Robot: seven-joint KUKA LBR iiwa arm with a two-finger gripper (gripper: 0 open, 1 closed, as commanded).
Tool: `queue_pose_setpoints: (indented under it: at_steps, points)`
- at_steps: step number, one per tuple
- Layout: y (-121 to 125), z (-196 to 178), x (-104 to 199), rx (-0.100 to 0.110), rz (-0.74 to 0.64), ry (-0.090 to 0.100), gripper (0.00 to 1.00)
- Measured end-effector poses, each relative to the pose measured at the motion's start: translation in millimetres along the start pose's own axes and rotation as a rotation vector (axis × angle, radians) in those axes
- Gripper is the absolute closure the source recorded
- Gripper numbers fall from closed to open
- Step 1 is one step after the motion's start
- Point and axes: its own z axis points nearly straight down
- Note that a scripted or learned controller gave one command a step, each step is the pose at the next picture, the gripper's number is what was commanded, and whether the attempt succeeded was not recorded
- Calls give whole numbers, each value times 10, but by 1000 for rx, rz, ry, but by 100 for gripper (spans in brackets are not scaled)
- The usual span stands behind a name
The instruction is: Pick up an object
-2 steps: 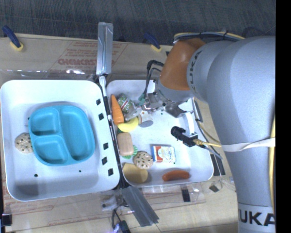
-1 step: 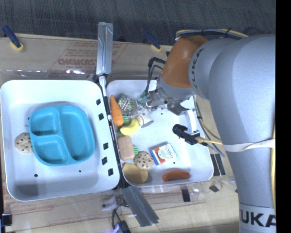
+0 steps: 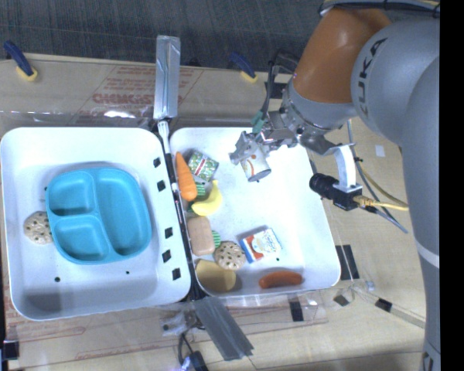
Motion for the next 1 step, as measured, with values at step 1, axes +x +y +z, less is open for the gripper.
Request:
queue_pose_setpoints:
  at_steps: [1]
  points:
    - [-231,399,-72,17,257,3,100]
